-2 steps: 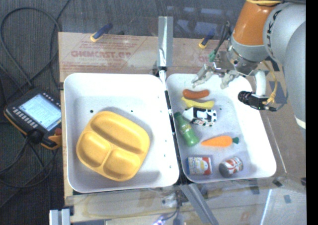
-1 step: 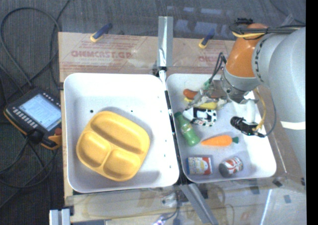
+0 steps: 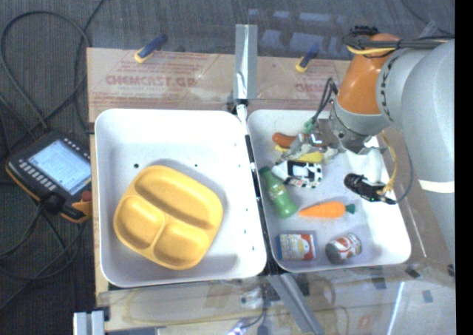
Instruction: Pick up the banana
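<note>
Yellow banana [image 3: 309, 156] lies in right bin [image 3: 403, 248], upper part, beside hot dog [image 3: 283, 138] and cow toy [image 3: 304, 172]. Gripper [image 3: 309, 143] right over it for 1 grab; grip unclear.

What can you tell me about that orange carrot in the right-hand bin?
The carrot is a small toy-like piece, smooth and plastic-looking, with a bright orange body that tapers to a point and a short green stub at its thick end. It lies flat on the floor of the right bin, pointed tip toward the green bottle, stub toward the bin's right side. Nothing appears to rest on it.
</note>
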Robot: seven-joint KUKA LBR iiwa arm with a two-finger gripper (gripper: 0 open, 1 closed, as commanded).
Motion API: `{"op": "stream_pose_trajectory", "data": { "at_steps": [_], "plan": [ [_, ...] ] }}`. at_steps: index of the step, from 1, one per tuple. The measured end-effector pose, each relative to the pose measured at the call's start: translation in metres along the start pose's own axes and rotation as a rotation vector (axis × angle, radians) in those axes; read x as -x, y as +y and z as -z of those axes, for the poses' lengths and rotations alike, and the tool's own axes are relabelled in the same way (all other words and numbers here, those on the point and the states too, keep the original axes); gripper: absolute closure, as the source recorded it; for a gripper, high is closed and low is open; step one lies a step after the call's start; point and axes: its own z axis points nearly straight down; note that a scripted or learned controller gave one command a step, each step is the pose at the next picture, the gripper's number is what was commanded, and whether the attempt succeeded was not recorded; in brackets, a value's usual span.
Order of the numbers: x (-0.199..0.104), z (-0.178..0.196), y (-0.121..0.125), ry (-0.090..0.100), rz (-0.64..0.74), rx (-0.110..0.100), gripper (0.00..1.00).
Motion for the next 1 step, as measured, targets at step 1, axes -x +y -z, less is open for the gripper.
{"op": "stream_pose_trajectory", "data": {
  "at_steps": [1],
  "plan": [
    [-0.0045, 0.101, 0.0354, -0.005, -0.1, 0.006, 1.0]
  ]
}}
